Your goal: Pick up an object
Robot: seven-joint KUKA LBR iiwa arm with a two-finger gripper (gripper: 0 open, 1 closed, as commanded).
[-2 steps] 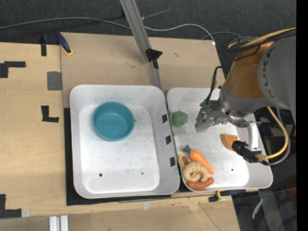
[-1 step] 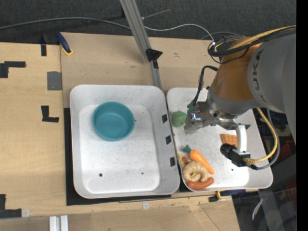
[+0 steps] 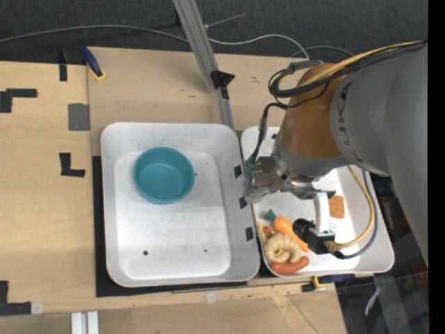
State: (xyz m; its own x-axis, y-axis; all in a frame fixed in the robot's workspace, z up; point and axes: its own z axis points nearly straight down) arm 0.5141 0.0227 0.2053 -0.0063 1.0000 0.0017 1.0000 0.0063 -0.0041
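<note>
My gripper [image 3: 256,184] hangs low over the left side of the right bin [image 3: 379,252], close to the wall shared with the left bin. Just below it, in the right bin's near left corner, lie a small orange carrot-shaped piece [image 3: 283,225], a beige coiled piece [image 3: 280,245] and a red sausage-shaped piece [image 3: 288,263]. A small orange-brown block [image 3: 337,207] lies further right in the same bin. The arm's wide orange and grey body hides the far half of that bin. Nothing shows under the gripper.
A teal bowl [image 3: 163,175] stands in the far left part of the left bin [image 3: 174,256]. A slanted grey metal post [image 3: 201,44] rises behind the bins. Brown bench surface with black tape marks lies to the left.
</note>
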